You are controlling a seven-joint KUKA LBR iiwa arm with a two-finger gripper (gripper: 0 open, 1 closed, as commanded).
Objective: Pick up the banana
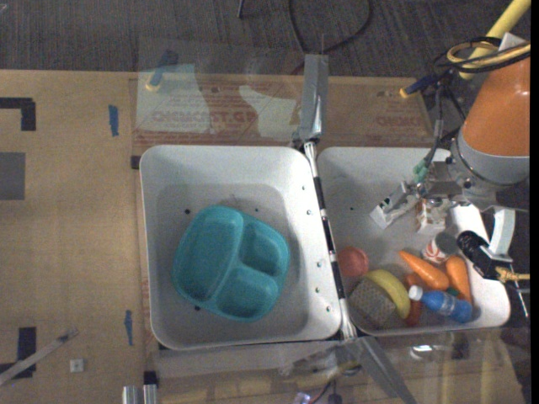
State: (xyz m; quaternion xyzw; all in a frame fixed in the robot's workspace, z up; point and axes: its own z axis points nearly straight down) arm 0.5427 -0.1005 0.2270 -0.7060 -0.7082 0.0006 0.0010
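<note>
Banana (392,290), yellow and curved, lies below and slightly left of the hand (418,202), well apart; hand's state cannot be told.

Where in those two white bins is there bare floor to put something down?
The left white bin has bare floor all round the teal divided plate, widest along its far wall. The right white bin is bare in its far-left part. Its near end is crowded: yellow banana, orange carrots, red ball, blue bottle.
</note>
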